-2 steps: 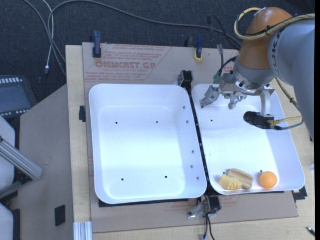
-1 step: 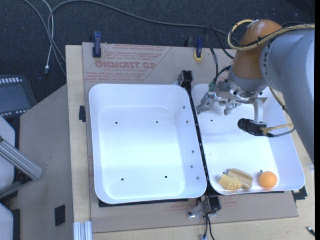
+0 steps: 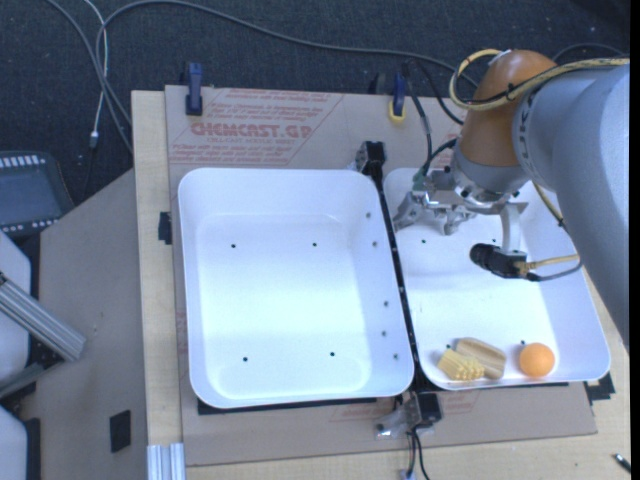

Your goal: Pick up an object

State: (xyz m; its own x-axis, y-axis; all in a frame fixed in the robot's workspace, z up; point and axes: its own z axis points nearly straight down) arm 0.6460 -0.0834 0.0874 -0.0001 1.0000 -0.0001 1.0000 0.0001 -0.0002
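In the right bin's [image 3: 440, 268] near corner, orange ball [image 3: 537, 359] lies well apart from fingers [image 3: 436, 211].

Smooth glossy white plastic bins [image 3: 290, 183]

arm [image 3: 590, 138]: cut off at right edge | right bin [image 3: 440, 298]: far end hidden by arm

Dark grey carpeted floor [image 3: 300, 18], crossed by thin grey cables [image 3: 60, 3]. Pale wooden bench top [image 3: 155, 268] with a printed brown cardboard sheet [image 3: 255, 123], held by blue clamps [image 3: 193, 83]. Lighting was even.
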